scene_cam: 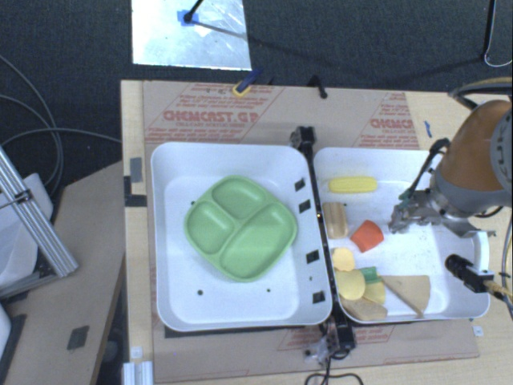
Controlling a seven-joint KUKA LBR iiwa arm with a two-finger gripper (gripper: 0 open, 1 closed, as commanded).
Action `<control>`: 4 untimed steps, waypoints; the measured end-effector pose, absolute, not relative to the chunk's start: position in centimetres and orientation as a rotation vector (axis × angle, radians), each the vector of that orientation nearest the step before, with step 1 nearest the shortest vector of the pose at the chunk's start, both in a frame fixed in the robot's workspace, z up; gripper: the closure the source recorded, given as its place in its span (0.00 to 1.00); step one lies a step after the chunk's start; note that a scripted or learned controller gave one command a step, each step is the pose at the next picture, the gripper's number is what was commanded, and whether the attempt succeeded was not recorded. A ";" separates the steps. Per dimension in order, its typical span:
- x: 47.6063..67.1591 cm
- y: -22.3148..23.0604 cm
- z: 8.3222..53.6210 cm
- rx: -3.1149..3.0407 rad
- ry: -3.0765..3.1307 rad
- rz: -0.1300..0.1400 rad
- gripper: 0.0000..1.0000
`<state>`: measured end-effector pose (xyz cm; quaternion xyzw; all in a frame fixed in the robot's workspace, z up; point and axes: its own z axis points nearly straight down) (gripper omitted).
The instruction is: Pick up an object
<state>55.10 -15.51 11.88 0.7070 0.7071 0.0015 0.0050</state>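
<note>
I see my gripper [398, 219] low in the right bin [401, 163], finger state unclear. The nearby orange piece [367, 236] looks light, rigid, smooth; I'd pinch its flat sides.

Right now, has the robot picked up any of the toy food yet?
Not yet. The gripper sits low in the right bin, just right of the orange piece, with nothing seen between its fingers. The corn, orange piece and cheese wedge all lie in the bin. Grabbing and lifting one is left.
</note>
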 end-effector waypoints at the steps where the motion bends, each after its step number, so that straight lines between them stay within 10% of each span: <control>1: 48.4 -15.1 8.3 2.226 2.221 -0.001 1.00; 2: 48.8 -12.2 16.4 2.211 2.226 0.006 1.00; 4: 60.1 -17.8 8.5 2.217 2.215 0.003 1.00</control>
